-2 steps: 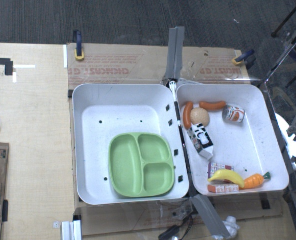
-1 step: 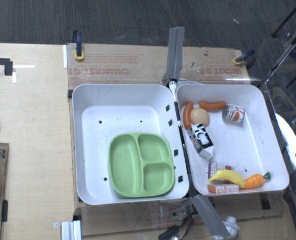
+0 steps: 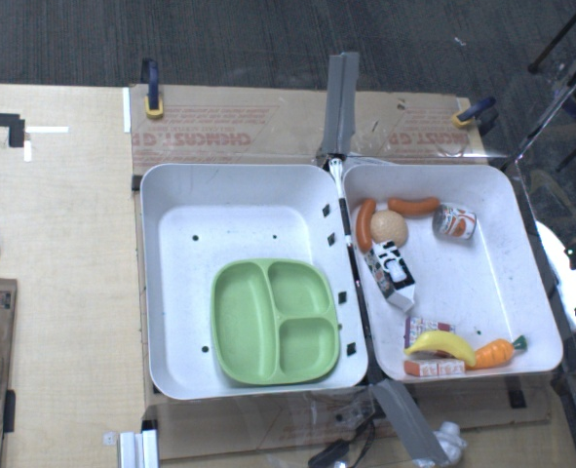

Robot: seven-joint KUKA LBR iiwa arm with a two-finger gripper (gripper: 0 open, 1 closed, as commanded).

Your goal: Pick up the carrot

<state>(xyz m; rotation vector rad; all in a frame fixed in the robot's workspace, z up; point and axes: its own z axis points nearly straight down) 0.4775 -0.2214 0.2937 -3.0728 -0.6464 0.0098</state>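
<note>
The carrot, orange with a green top, lies in the right bin near its front right corner. Its tip touches a yellow banana, which rests on a small red and white box.
The left bin holds a green divided plate. In the right bin's back part lie two orange sausages, a tan egg-like ball, a red and white can and a black and white packet.
</note>
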